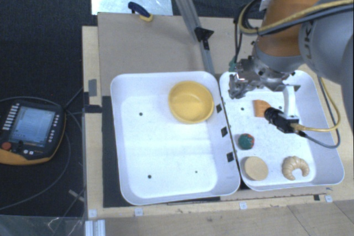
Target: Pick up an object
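Observation:
My gripper (239, 87) hangs over the far left corner of the right bin (323, 119), with nothing visible between its fingers. An orange wedge (261, 108) lies just to its right and nearer the camera. A small green and red ball (246, 141) rests lower in the same bin. Along the bin's near edge sit a round tan biscuit (255, 168) and a croissant (295, 167). A yellow bowl (191, 101) stands in the left bin (144, 146) near its far right corner.
A black connector on a yellow cable (282, 121) hangs over the middle of the right bin. A metal pole (188, 8) slants across the bench behind the bins. A teach pendant (30, 130) lies on the floor at left.

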